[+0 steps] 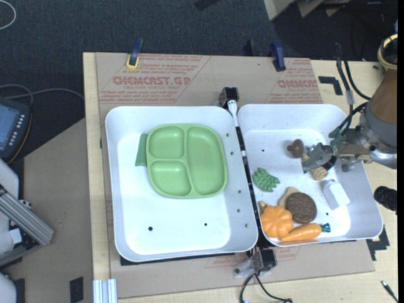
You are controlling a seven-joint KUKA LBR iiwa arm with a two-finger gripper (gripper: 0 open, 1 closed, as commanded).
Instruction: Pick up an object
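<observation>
Camera view, looking down on surface point(189, 74) with left bin point(126, 219) and right bin point(271, 122) side by side. Arm point(385, 112) reaching in from 3 o'clock, gripper point(317, 160) hanging low near the middle of the right bin. Cannot tell whether the jaws are open, closed, or around anything; too blurred and cluttered there.

Risks, judged from this layout:
- Could close on nothing, since the gripper sits between pieces and not squarely over one: brown lump point(295, 148) just beside it at 10 o'clock, white block point(333, 193) near at 5 o'clock.
- Could nudge either neighbour aside on descent instead of straddling it.
- Could drag several pieces at once if sent to the crowd at 7 o'clock of the bin, where orange gourd point(276, 220), brown cookie point(300, 207) and carrot point(302, 233) lie touching.
- Could scrape the bin floor on flat pieces such as the cookie, with little to pinch.

Likeliest target, as a guess: the brown lump, being closest.

Axes, largest to smallest:
- Carrot: long axis roughly 8 to 2 o'clock, green top at the 2 o'clock end, tip toward the gourd.
- White block: long axis about 11 to 5 o'clock; would suit a pinch across its short sides.
- Green leafy piece point(266, 180), at 9 o'clock of the bin: slightly longer from 10 to 4 o'clock.
- Brown lump: roundish, no clear long axis or pointing end; any approach angle probably serves, though likely to roll.
</observation>
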